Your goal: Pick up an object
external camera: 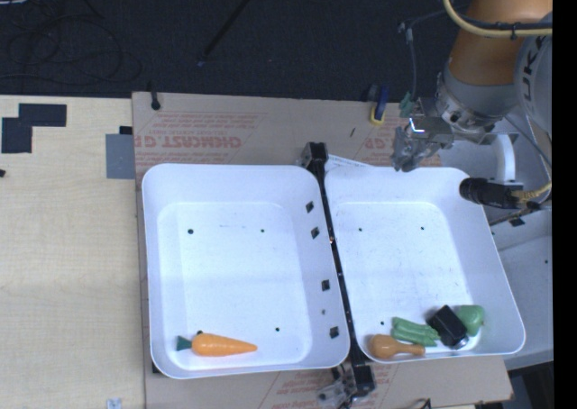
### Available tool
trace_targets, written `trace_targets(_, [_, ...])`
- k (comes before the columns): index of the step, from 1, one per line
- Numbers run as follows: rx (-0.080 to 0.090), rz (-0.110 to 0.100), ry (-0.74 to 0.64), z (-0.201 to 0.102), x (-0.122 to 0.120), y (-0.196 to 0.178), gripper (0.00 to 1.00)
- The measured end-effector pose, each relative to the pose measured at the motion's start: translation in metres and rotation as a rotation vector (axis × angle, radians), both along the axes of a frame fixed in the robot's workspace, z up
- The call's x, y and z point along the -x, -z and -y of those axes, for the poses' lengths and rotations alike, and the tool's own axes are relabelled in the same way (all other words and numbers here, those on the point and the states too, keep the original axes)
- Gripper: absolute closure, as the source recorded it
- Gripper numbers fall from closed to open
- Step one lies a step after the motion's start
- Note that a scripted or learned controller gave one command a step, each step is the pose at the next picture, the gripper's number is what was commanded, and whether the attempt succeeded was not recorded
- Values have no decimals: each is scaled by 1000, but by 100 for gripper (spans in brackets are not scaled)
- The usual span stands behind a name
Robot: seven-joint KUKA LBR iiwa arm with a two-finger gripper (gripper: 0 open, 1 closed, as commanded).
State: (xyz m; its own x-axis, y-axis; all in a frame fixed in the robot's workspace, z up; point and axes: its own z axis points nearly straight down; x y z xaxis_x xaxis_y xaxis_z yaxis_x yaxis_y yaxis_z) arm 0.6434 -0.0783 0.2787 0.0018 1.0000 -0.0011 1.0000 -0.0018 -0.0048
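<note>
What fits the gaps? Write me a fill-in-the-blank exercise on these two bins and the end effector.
1. The carrot lies in the ____ bin as the camera sees it.
2. The black block lies in the right bin's near ____ corner.
3. The end effector hangs over the right bin's ____ rim.
4. The colour of the bean pod beside the black block is ____.

Missing words: left; right; far; green
</note>
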Motion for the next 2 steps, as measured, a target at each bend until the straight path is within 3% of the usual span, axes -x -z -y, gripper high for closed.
trace_targets(1, [-1, 6, -3, -13, -1, -36, 100])
trace_targets(2, [-1, 0, -4, -39, 0, -16, 100])
